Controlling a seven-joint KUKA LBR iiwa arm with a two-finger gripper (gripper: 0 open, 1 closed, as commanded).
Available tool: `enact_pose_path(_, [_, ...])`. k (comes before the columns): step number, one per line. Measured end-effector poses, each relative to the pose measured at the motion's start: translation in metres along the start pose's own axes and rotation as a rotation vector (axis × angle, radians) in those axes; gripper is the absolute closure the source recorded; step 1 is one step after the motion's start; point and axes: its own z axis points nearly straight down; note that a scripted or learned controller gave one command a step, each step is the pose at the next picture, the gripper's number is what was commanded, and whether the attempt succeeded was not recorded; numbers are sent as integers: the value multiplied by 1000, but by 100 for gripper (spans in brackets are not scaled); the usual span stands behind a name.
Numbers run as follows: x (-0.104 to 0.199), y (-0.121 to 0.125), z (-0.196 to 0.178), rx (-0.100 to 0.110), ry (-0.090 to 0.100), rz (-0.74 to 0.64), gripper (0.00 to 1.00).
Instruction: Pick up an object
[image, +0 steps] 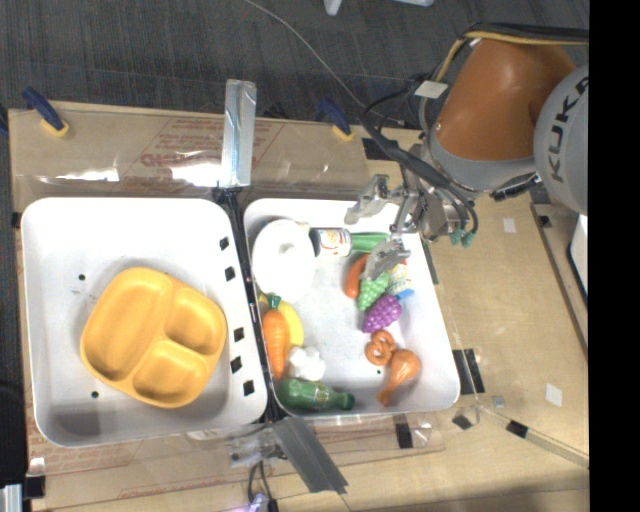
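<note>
My gripper (388, 262) hangs over the right bin (440, 345), near its upper right part. Its metal fingers (392, 257) point down at a cluster of toy food: an orange piece (353, 277), a green and purple grape bunch (380, 305) and a blue item (405, 288). Nothing shows between the fingers. Further down lie a pretzel (380, 347) and a brown drumstick (401, 371). A white round lid (283, 257), a small bottle (331, 241), a carrot (275, 341), a banana (291, 322) and a green cucumber (313, 396) fill the bin's left side.
The left bin (45, 300) holds a yellow divided plate (152, 334). A metal divider strip (239, 135) stands upright between the bins at the back. The arm's orange band (497, 95) and cables hang over the bench at the upper right.
</note>
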Motion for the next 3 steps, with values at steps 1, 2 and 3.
enact_pose_path(1, [-23,-79,91,-4,7,-117,0])
enact_pose_path(2, [-5,-73,189,-2,0,-212,0])
enact_pose_path(3, [-8,-71,176,0,-6,-220,100])
